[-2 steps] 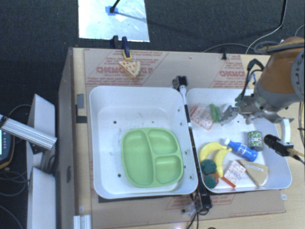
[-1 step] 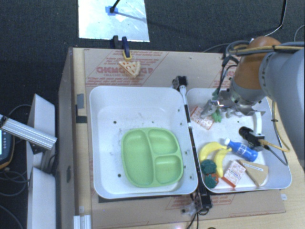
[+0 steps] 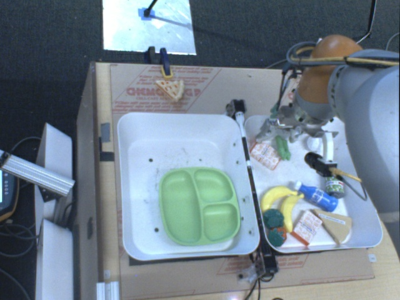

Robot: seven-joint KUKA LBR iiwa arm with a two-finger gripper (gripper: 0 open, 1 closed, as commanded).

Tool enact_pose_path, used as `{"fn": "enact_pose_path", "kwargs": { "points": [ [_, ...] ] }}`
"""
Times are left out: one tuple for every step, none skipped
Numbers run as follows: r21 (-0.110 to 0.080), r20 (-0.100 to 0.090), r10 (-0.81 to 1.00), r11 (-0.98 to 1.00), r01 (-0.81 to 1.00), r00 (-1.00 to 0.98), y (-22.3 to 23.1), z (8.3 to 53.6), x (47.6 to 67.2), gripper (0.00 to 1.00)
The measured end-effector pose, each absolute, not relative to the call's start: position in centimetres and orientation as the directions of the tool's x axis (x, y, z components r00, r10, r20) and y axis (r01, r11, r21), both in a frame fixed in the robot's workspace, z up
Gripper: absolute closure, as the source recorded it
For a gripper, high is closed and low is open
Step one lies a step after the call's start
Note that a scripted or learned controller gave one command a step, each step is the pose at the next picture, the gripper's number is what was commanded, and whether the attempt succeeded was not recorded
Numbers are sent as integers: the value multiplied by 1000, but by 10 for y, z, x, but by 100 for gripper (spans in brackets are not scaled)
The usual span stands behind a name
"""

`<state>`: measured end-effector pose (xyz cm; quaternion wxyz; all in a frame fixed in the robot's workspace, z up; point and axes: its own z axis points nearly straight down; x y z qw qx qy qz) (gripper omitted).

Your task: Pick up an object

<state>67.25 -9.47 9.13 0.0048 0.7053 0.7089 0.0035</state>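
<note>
Two white bins side by side: a green divided plate (image 3: 200, 205) in the left bin (image 3: 134, 142), toys crowding the right bin (image 3: 369, 230). Gripper (image 3: 282, 129) low over the far-left corner, just above a green pepper-like toy (image 3: 282, 147) beside a red-and-white packet (image 3: 264, 155); finger state impossible to tell. Possible failure: pinching the packet instead, or striking the rim.
</note>
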Motion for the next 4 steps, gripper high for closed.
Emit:
{"fn": "enact_pose_path", "kwargs": {
  "points": [
    [18,1,1000,9,1000,-9,-93,103,674,100],
    [17,1,1000,10,1000,-10,-93,103,674,0],
    [20,0,1000,3,1000,-3,-118,92,648,0],
    [24,2,1000,5,1000,-5,-117,104,649,100]
  ]
}}
